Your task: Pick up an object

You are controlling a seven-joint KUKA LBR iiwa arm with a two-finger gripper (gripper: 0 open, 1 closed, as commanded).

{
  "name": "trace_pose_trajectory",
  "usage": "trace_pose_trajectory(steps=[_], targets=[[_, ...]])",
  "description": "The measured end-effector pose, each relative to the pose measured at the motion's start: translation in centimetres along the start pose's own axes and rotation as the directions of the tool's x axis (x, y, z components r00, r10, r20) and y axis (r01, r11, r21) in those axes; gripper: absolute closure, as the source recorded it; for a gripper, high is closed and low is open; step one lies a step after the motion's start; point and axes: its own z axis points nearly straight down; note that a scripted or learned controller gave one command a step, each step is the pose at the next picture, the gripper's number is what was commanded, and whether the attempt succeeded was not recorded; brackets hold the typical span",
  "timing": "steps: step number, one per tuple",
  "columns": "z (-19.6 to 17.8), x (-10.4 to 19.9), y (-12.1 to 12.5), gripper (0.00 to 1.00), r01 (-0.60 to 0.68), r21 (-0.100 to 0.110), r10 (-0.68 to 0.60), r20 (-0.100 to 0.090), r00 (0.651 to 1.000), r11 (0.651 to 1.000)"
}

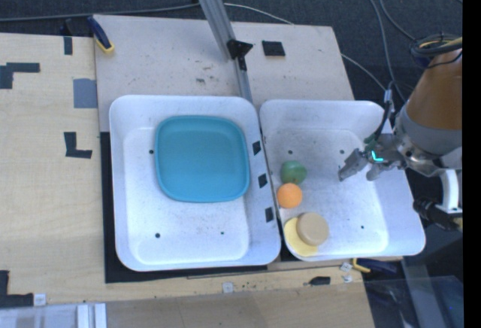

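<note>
**Gripper poised over the right bin, nothing yet grasped**

The gripper (361,165) is shown at about three o'clock within the right bin (391,223), carried by the grey arm (434,112) with its orange band. The fingers (349,169) are seen spread apart, with only bare bin floor visible between them; no object is held. Three candidate objects are grouped at the bin's seven-to-nine o'clock side, along the wall shared with the left bin (131,240). A green ball (294,172) lies at nine o'clock from the gripper and near it, though apart. An orange ball (289,195) is placed just beside the green one, toward six o'clock. A tan disc (312,229) rests upon a yellow piece (294,244) in the seven o'clock corner. A blue plate (202,158) is laid flat in the left bin.

The step in hand is judged to be the approach, before any closing. For the next move, the gripper would need to be carried toward nine o'clock, centred over one object, lowered, and closed. The green ball is judged the nearest target; a round body may roll aside if the fingers are set off-centre.
</note>
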Motion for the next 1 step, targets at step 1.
trace_pose_trajectory(steps=[1], targets=[[0.0,0.0,0.0,0.0,0.0,0.0,0.0,0.0,1.0,1.0]])
